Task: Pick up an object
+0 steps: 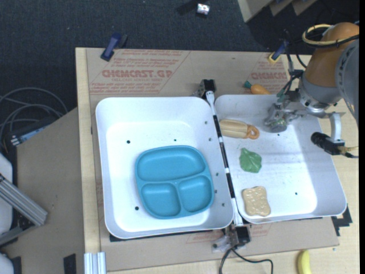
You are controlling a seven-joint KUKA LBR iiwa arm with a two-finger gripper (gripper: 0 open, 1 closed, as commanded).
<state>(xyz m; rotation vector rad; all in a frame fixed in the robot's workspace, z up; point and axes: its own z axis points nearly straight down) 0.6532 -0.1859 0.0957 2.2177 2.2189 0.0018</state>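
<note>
The right bin (319,181) holds three objects: a tan toy with an orange end (238,129) near the divider at the top, a green leaf-shaped piece (250,160) in the middle, and a beige waffle-like cracker (255,201) at the front left. My gripper (278,120) hangs at the bin's upper part, just right of the tan toy and apart from it. Nothing shows between its fingers. The arm comes in from the right, with its orange band (336,36) at the top right.
The left bin (108,153) holds a blue three-compartment plate (174,180). A small orange item (258,88) lies on the cardboard behind the right bin. Clips join the bins at the back (208,88) and front (236,236). Cables lie at left.
</note>
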